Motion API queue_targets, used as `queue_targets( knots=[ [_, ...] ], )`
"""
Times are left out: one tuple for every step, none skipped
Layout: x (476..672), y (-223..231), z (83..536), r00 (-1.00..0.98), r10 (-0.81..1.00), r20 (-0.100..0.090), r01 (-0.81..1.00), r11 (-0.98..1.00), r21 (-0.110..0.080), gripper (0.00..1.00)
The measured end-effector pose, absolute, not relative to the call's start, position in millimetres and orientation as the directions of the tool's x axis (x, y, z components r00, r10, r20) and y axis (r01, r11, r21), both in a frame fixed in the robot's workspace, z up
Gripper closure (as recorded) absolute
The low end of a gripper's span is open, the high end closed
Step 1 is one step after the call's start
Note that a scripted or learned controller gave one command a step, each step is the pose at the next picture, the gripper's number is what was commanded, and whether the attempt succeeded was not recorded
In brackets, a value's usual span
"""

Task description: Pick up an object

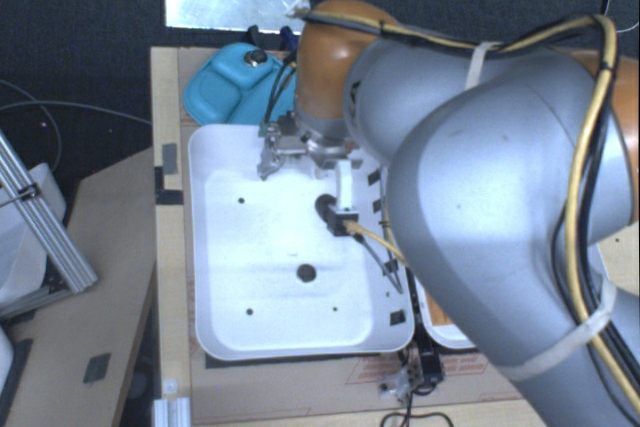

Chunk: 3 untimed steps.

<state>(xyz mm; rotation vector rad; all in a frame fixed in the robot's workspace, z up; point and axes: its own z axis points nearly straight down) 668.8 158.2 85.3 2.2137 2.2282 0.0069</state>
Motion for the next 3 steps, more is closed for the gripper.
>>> queue_targets(
  knots=[
    [670.2, 155.4, 96.8, -0.006, 1.000, 0.001, 1.000, 0.006, 0.006, 1.00],
    [613.1, 157.5, 83.1, 0.000, 1.000, 0.000, 1.000, 0.000, -0.005, 1.00],
    [633.0, 180.1, 85.1, -0.005, 1.000, 0.002, 1.000, 0.005, 0.004, 1.00]
  ],
)
